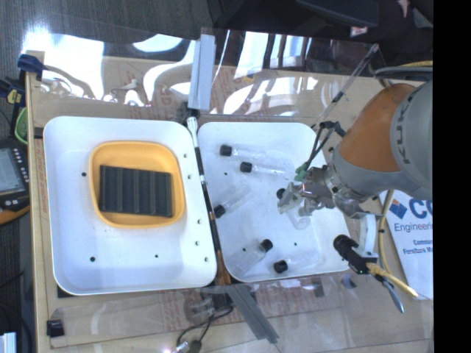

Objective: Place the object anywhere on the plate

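Because the gripper sits low over the right bin, its working end is blurred against clear plastic, and whether anything is grasped cannot be told. Several clear tubes with black caps lie scattered here; one capped tube, at about 10 o'clock from the gripper, lies roughly 9-to-3. The yellow plate rests in the left bin, at 9 o'clock, well apart, carrying a dark ribbed insert.
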